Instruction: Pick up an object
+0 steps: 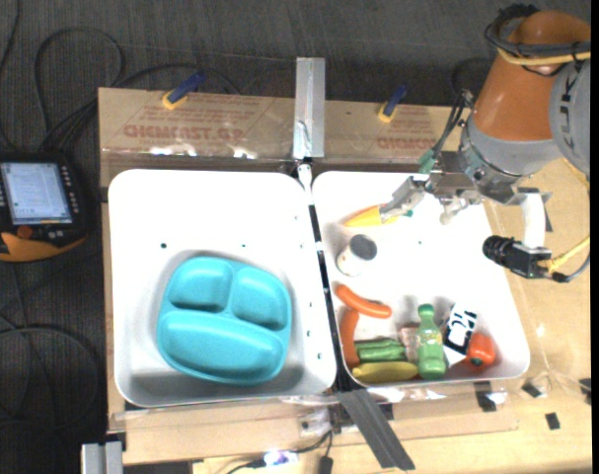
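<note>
My gripper [429, 203] hangs over the back of the right bin [496, 294], below the orange band of the arm. Its two fingers stand apart, open, with bare white bin floor between them. An orange and yellow cone-shaped piece [363, 215] lies just left of the left finger [408, 197], close to its tip but not between the fingers. A white round piece with a dark top [358, 252] sits a little nearer. Along the front lie a red-orange sausage shape [364, 303], an orange carrot [348, 336], a yellow banana [385, 370], a green bottle [430, 346] and a black-and-white box [460, 329].
The left bin [141, 205] holds a blue sectioned plate [225, 316]. A metal divider [319, 255] runs between the bins. A red-orange piece [482, 351] sits in the right bin's front corner. A black cylinder [506, 252] juts from the arm. A pendant [28, 205] lies off the bench at left.
</note>
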You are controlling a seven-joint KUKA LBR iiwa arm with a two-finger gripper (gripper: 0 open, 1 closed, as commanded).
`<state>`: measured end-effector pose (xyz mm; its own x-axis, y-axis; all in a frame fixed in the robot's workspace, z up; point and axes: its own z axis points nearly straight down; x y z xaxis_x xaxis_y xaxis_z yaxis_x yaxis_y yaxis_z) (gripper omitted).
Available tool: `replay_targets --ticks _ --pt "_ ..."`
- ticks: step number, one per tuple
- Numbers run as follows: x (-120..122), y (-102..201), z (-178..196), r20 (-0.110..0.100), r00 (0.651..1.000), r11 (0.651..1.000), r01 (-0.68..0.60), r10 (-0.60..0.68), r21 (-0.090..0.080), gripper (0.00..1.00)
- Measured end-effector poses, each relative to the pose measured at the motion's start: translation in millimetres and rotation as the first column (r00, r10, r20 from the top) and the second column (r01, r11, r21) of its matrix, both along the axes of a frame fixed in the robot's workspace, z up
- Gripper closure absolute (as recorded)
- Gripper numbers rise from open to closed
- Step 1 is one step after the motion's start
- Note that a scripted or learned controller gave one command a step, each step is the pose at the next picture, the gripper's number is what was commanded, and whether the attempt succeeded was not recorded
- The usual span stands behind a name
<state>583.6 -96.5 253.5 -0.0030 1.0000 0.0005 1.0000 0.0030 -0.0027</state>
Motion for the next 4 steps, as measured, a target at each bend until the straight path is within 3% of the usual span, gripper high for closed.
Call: replay_targets --ticks 1,2,3,4 --pt "25 -3 -91 0.002 0.944 0.944 -0.331 0.331 0.001 0.0" --pt "71 6 -69 0.004 0.919 0.919 -0.394 0.394 0.0 0.0" --pt "68 -15 -141 0.028 0.939 0.939 -0.343 0.344 -0.015 0.0" --pt "86 -18 -148 0.017 0.901 0.901 -0.433 0.433 -0.017 0.0"
